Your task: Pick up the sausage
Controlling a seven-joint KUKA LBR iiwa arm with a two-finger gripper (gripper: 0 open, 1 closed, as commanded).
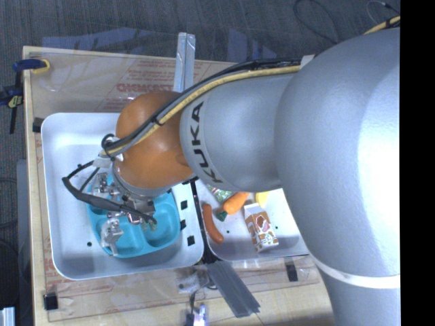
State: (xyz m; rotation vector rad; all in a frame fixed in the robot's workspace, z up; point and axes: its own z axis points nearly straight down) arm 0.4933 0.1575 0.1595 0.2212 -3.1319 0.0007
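Lying lengthwise near-vertical in right bin (299, 246), sausage (211, 223); gripper (126, 226) over left bin, state unclear.

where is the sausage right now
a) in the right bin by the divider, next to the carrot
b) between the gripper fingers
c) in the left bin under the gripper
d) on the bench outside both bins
a: the sausage lies in the right bin near the divider, beside the carrot, while the gripper is over the left bin.

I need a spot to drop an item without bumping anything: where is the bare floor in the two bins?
Left bin: bare along its left wall and near corner. Crowded around the blue tray under the end effector. Right bin: sausage, carrot and carton crowd together.
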